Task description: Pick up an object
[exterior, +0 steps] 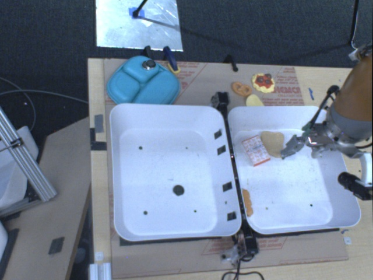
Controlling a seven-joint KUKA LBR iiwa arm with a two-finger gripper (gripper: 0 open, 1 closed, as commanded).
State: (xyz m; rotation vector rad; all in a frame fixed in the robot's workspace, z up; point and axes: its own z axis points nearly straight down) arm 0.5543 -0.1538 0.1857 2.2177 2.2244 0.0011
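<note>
One hand point(293, 146) hovers by the tan piece point(272, 140); its grip is unclear.

Arm point(355, 92) cropped at right edge

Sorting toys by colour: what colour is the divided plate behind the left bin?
Light blue; the plate shows clearly in the camera view.

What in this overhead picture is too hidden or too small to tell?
- Pincer: small and blurred, so open or shut is unclear.
- Arm: cut off by the right edge.
- Printed box: lettering too small to read.
- Tan item by the right bin's left wall: partly hidden by the wall.
</note>
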